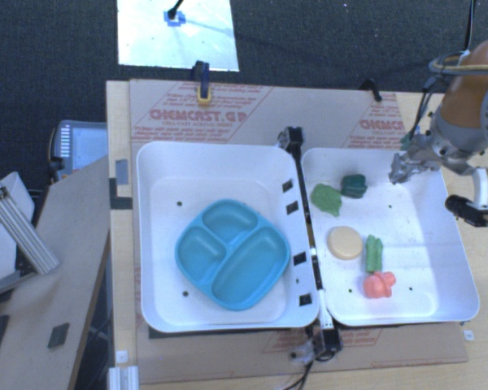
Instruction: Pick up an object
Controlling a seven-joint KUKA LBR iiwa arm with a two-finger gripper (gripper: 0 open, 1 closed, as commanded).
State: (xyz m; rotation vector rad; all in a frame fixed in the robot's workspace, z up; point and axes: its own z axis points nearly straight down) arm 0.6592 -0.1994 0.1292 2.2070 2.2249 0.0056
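So I count 2 white plastic bins (159, 169), 1 blue compartment plate (232, 253) in left, 5 small items in right incl. light-green stick (374, 253) w/ long axis near-vertical; gripper (400, 171) state can't tell.

I read red "CHEMCAST GP" lettering, printed repeatedly on the brown protective sheet (252, 104) lying beneath my two bins.

Tool (400, 169) over right bin's (439, 299) far edge, nothing in it; five small items lie in that bin, blue tray (232, 254) in left bin (159, 185).
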